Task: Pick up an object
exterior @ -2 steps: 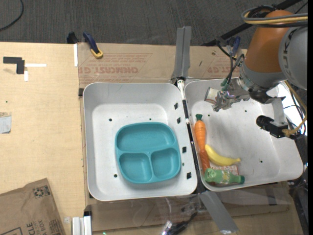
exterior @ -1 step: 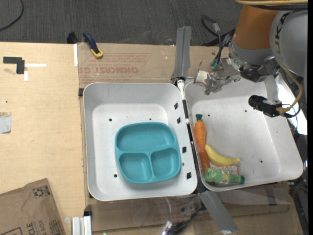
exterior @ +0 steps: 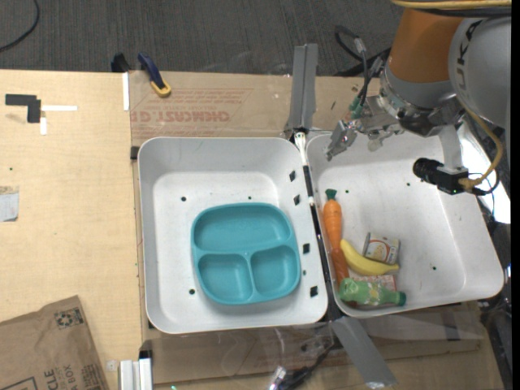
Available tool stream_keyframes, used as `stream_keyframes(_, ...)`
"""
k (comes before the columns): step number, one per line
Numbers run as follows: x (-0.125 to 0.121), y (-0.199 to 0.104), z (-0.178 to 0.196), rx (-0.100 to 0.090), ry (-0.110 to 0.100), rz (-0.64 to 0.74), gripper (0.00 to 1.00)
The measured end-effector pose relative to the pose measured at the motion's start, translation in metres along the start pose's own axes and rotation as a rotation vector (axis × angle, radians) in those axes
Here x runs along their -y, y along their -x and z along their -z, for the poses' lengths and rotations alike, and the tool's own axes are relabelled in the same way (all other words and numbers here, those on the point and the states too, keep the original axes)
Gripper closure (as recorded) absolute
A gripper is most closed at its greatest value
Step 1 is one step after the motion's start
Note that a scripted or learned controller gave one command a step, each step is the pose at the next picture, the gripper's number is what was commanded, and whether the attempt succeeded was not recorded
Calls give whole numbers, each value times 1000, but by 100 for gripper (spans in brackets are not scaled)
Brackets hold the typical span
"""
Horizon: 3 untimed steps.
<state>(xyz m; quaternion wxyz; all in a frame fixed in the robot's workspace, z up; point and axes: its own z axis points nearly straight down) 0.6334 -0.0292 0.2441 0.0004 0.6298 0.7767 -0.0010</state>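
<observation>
The right bin (exterior: 455, 242) holds an orange carrot (exterior: 331, 218) along its left wall. Beside it lie a yellow banana (exterior: 367, 260), a small pale box (exterior: 381, 246) and a green packet (exterior: 370, 292) near the front left corner. My gripper (exterior: 341, 139) hangs over the far left corner of the right bin, well above and behind the carrot. Nothing shows in it. A teal divided plate (exterior: 244, 252) lies in the middle of the left bin (exterior: 158, 218).
A grey metal post (exterior: 303, 88) rises at the far end of the wall between the bins. A blue and yellow clamp (exterior: 154, 75) lies on the bench behind the left bin. A cardboard piece (exterior: 49, 348) sits at the front left.
</observation>
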Motion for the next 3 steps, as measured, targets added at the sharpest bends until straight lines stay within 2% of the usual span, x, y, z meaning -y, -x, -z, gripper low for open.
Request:
stream_keyframes(1, 64, 64, -138, 3, 13, 203, 0)
stream_keyframes(2, 91, 95, -141, 4, 29, 45, 0)
stream_keyframes(3, 120, 79, -139, 18, 37, 179, 0)
